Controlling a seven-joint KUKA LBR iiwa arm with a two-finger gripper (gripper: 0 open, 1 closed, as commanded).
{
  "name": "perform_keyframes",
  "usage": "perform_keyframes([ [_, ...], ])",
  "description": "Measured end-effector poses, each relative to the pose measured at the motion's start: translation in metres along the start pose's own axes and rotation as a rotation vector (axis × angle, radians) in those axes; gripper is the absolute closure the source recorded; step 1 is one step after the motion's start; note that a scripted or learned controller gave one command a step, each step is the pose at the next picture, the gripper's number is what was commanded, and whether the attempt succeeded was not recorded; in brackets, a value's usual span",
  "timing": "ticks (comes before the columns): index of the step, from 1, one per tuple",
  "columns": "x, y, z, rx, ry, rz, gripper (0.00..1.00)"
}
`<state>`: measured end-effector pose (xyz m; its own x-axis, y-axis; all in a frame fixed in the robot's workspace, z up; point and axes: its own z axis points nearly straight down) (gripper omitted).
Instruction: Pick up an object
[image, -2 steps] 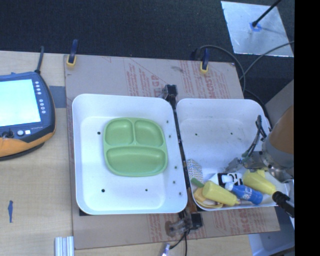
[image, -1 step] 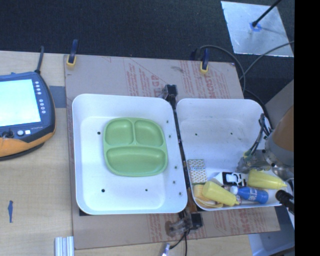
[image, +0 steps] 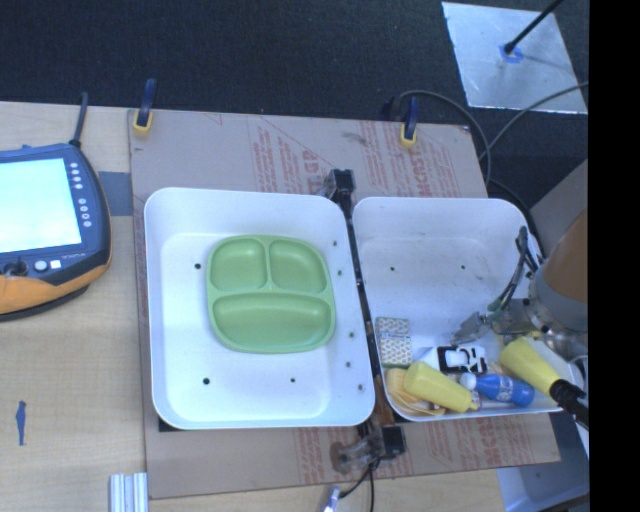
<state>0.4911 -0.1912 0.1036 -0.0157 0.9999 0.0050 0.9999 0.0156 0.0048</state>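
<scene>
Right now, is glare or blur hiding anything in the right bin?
Camera view: even, bright light; the white right bin is near washed out, with soft shadows. The clutter at its near edge, the yellow bottle and blue item, is soft-edged. The gripper is blurred at the right.

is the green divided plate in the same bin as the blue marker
No, the green divided plate lies alone in the left bin, while the blue marker lies among the clutter in the right bin.

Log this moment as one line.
arm: over right bin | clutter: near corner, untouched | left bin: green plate | pick: not yet done
</scene>
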Motion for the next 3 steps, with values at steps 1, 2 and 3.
perform_keyframes([
  [1, -0.011, 0.093, 0.012, 0.008, 0.015, 0.002, 0.00],
  [2, -0.021, 0.020, -0.059, 0.006, -0.004, 0.013, 0.00],
  [3, -0.021, 0.048, 0.013, 0.009, -0.005, 0.010, 0.00],
])
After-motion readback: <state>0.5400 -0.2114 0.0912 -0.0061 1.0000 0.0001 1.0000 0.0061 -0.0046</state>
